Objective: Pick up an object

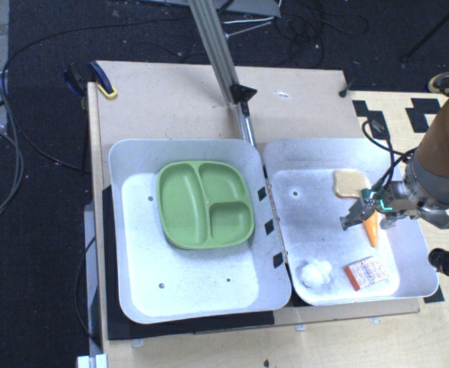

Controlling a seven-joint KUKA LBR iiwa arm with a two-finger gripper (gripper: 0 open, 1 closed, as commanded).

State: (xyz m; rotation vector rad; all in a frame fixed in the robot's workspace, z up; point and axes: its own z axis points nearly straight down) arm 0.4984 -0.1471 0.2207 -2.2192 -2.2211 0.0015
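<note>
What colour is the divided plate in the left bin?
Light green all over; the divided plate shows plainly in the camera view, lying in the left bin.

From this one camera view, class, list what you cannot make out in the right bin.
- Gripper: finger state unclear, too small and dark.
- Orange carrot-like piece: upper end hidden behind the gripper.
- Red-and-white packet: print too small to read.
- White lump: blurred, identity unclear.

Green plate (pixel 206 204) crowds the left bin (pixel 132 282); right bin's (pixel 316 205) middle lies bare.
</note>
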